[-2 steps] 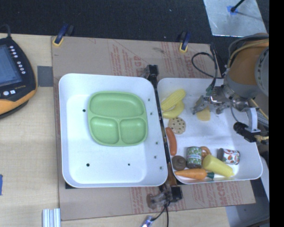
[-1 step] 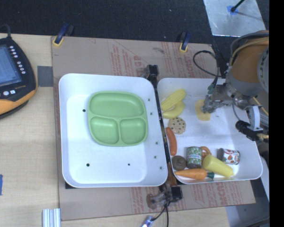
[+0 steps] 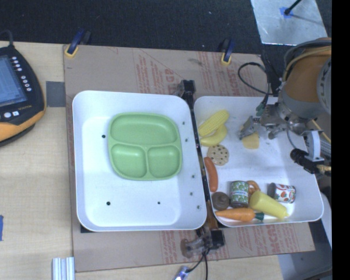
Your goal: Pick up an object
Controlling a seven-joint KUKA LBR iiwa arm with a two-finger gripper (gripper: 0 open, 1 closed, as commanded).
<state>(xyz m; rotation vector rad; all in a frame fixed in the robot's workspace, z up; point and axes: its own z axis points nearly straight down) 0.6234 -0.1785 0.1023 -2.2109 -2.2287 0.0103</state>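
A small yellow block (image 3: 252, 141), cheese-like, lies on the floor of the right bin (image 3: 245, 107), in its far half and clear of the other toys. The gripper (image 3: 255, 127) is right over it, its dark fingers splayed wide to left and right of the block's far edge, so the block sits just on the near side of the gripper's midpoint, touching or almost touching; nothing is clamped between the fingers. The block looks squat, with no clear long axis, so the approach probably turns on dropping straight down and slightly toward the near side before closing. To the left, near the bin's left wall, lie a corn cob (image 3: 214, 121) and a banana (image 3: 214, 137), with a cookie (image 3: 219, 154) just nearer. Along the near wall lie a can (image 3: 240, 193), a carrot (image 3: 236, 215) and a yellow bottle (image 3: 269, 205), well apart from the block. The left bin (image 3: 87, 174) holds a green tray (image 3: 145, 146).
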